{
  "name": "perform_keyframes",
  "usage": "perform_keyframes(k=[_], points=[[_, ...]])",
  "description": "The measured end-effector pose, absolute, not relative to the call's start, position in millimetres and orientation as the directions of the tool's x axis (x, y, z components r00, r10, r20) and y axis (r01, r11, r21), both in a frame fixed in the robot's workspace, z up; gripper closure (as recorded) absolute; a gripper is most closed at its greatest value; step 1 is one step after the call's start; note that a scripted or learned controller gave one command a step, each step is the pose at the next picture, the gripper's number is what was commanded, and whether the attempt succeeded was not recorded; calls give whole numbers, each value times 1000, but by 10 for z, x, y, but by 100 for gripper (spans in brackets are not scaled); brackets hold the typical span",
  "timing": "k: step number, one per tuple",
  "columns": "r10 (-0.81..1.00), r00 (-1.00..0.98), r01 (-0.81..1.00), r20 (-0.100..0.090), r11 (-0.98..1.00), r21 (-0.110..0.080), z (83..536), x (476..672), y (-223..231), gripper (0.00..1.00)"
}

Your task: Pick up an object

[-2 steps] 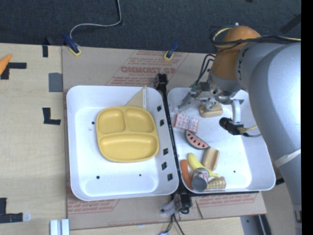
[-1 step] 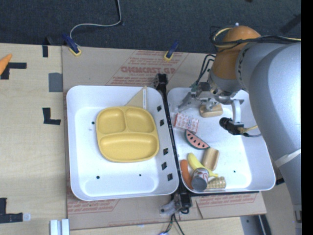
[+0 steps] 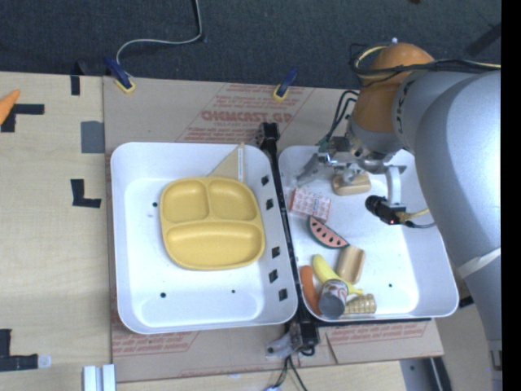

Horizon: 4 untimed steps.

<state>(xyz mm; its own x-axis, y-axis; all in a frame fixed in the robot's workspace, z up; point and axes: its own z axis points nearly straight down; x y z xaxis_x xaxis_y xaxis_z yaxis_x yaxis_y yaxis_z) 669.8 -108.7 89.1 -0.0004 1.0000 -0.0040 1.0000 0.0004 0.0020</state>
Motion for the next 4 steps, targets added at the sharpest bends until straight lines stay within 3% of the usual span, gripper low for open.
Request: perform_keyframes(k=[4], points=[[1000,0,1000,-4,0,2,890,6698,-1088,0]])
